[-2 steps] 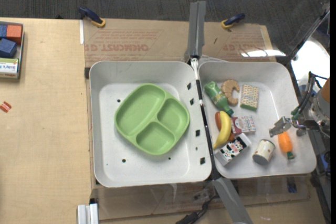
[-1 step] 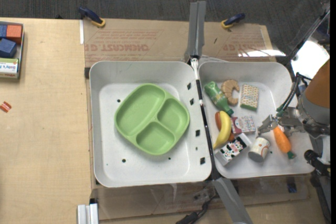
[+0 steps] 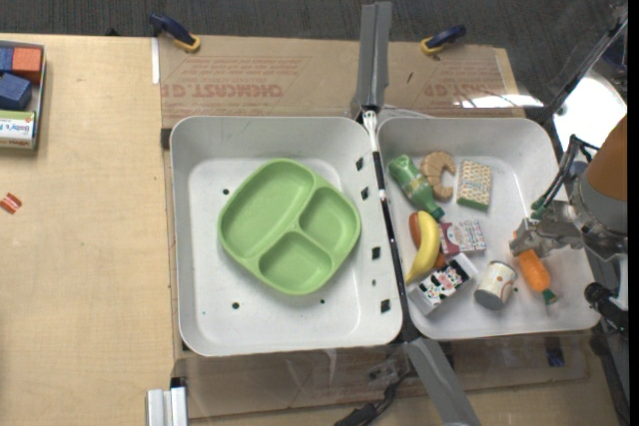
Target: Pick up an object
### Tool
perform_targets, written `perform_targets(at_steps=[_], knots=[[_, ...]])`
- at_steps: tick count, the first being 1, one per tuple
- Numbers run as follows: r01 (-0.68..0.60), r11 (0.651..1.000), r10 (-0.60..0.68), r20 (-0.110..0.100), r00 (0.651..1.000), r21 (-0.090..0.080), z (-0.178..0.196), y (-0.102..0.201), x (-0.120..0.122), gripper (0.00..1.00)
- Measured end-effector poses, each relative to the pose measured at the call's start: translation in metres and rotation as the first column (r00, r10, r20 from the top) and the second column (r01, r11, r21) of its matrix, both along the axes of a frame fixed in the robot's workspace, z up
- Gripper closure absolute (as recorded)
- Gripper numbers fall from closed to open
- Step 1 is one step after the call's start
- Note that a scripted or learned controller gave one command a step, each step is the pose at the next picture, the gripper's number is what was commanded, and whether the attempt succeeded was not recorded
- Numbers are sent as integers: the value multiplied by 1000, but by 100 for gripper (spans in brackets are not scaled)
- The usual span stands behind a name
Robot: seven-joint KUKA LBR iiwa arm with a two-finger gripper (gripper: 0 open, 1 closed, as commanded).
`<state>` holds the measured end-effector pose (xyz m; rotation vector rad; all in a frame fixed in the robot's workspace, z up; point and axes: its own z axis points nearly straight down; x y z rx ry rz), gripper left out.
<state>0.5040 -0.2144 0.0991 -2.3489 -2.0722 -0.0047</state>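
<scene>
While the green divided plate (image 3: 290, 226) lies in the left bin (image 3: 185, 234), the gripper (image 3: 534, 242) hangs over the right bin (image 3: 539, 140) just above an orange carrot (image 3: 534, 271), its fingers' spread impossible to tell.

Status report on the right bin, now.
End effector low at right bin's right side. Orange carrot just beneath it, not visibly gripped. White cup close alongside.

Two white bins (image 3: 190, 214) on tan cardboard. A light green divided plate (image 3: 290, 225), a yellow banana (image 3: 426, 246), a green bottle (image 3: 412, 184), an orange carrot (image 3: 535, 271), and a black-and-white spotted box (image 3: 443, 283).
</scene>
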Motion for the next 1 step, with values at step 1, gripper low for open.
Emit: perform_targets(at_steps=[1], knots=[[-111, 994, 111, 2, 994, -10, 127, 53, 0, 100]])
